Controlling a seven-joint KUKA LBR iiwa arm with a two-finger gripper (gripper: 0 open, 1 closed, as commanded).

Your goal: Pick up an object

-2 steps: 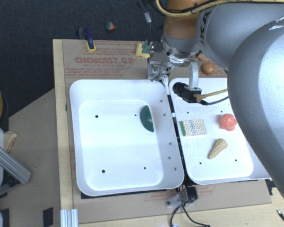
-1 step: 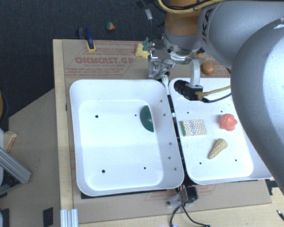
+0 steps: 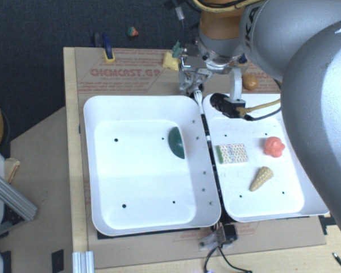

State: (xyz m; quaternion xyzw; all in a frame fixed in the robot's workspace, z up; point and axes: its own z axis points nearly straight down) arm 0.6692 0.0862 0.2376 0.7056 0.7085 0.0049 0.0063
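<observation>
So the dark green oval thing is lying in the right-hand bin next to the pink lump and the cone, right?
Not quite. The camera view shows the dark green oval object alone in the left white bin. The pink lump and the tan cone do lie in the right white bin.

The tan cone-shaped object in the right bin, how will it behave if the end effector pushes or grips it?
The cone lies on its side, so a push would probably roll it in a curve around its narrow tip. Its tapered shape may let it slip out of a squeeze. It looks small, so probably light.
</observation>
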